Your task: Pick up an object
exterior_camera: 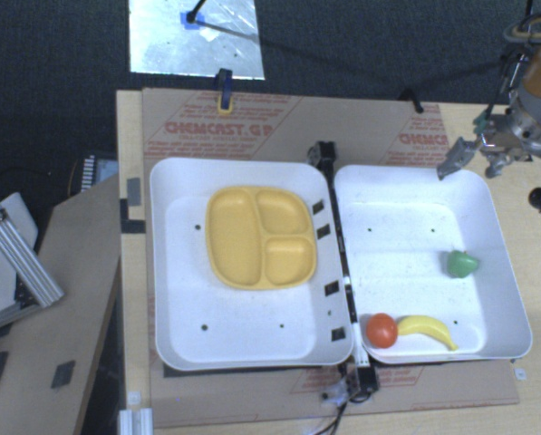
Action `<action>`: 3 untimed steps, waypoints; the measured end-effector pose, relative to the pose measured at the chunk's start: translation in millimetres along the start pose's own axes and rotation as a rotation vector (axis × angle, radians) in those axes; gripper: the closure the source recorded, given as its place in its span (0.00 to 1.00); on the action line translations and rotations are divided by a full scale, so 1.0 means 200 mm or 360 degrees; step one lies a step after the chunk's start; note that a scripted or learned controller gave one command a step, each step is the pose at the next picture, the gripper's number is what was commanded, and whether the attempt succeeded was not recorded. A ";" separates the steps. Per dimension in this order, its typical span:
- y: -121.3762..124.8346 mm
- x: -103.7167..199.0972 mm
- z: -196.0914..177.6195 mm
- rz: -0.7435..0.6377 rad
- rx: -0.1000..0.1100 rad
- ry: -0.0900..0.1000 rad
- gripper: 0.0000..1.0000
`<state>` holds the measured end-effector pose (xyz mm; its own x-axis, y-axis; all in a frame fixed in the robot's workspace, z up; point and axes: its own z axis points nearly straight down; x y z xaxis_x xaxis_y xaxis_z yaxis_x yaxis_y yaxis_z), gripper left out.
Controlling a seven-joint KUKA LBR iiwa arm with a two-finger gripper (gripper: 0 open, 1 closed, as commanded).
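Observation:
In the right bin [406,202], a small green object [462,264] lies near the right wall. A red-orange round fruit [381,331] and a yellow banana [429,330] rest side by side at the front edge. My gripper [476,161] hovers above the bin's far right corner, well behind the green object. It is open, with nothing between its fingers [452,160].
The left bin [179,270] holds a yellow divided plate [259,236]. A black hinge strip [335,243] runs between the two bins. Cardboard [279,125] lies under the bins, and a foil sheet [196,25] sits at the back.

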<state>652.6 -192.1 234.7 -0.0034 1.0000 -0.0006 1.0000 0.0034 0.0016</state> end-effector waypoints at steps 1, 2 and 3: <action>0.01 0.01 0.21 -0.0002 0.0003 0.0000 0.00; 0.06 0.02 0.47 -0.0006 0.0005 0.0001 0.00; 0.06 0.02 0.73 -0.0006 0.0004 0.0000 0.00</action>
<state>664.5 -187.6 89.0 -0.0075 1.0000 -0.0003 1.0000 0.0075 -0.0007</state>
